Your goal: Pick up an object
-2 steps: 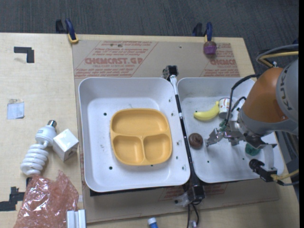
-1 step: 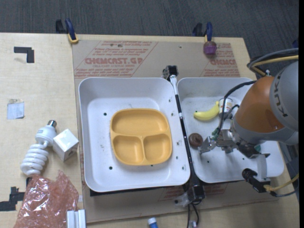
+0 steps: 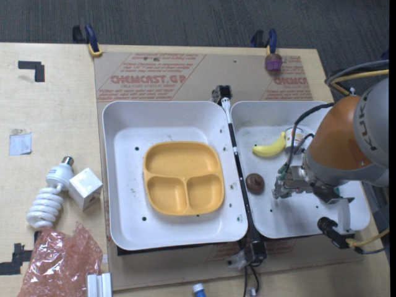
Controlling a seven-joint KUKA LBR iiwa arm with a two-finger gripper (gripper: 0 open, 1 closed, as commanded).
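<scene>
A yellow banana (image 3: 270,147) lies near the back of the right bin (image 3: 297,224). A small round brown object (image 3: 254,182) sits by that bin's left wall. My gripper (image 3: 283,186) hangs low over the right bin's floor, just right of the brown object and in front of the banana, with a narrow gap to each. The orange-banded wrist (image 3: 337,142) covers the bin's right half. A small white and red item (image 3: 292,140) peeks out beside the banana, partly hidden by the arm. A yellow divided plate (image 3: 184,177) rests in the left bin (image 3: 124,221).
A ridge (image 3: 235,159) separates the two bins. Left of the bins on the bench lie a spiral light bulb (image 3: 49,198), a white cube (image 3: 85,187) and a crumpled pink plastic bag (image 3: 59,265). A purple object (image 3: 273,61) sits at the board's back edge.
</scene>
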